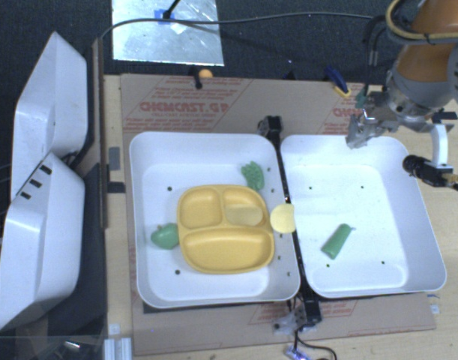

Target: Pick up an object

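The claw [361, 135], grip state impossible to tell, hangs over the right bin's [420, 201] far rim; the green cylinder [336, 241] lies nearer the camera, axis slanted.

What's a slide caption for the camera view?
Gripper above right bin rim; green cylinder inside; yellow tray in left bin.

Single fixed camera above the bench [176, 96], looking down at a slant; far edge of the bench toward the top of the view, near edge toward the bottom; both white bins, left bin [150, 276] and right bin [416, 268], fully in frame at moderate range; the arm [431, 43] enters from upper right.
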Available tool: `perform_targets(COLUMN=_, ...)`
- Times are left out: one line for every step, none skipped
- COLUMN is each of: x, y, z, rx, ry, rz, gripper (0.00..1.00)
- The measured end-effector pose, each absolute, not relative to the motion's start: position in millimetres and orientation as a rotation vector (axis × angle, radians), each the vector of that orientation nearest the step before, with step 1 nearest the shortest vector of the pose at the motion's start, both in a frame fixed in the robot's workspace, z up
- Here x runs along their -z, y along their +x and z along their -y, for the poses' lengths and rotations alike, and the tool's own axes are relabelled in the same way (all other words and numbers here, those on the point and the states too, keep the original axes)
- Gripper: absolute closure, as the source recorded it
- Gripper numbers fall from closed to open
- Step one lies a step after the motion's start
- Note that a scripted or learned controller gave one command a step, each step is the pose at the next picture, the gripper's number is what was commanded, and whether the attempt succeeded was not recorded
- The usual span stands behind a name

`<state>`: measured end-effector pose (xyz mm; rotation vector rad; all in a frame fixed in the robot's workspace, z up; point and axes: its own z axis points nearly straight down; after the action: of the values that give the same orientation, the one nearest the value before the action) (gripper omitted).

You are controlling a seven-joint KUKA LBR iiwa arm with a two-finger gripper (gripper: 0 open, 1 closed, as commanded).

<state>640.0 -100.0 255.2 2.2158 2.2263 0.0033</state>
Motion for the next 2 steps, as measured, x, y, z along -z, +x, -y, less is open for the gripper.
perform_targets(x=-245, y=627.9, z=59, rx=-0.001, ry=2.217, rz=-2.226, gripper=1.00)
perform_targets(x=-234, y=599.6, z=14, rx=-0.001, ry=2.217, rz=-2.227, gripper=1.00)
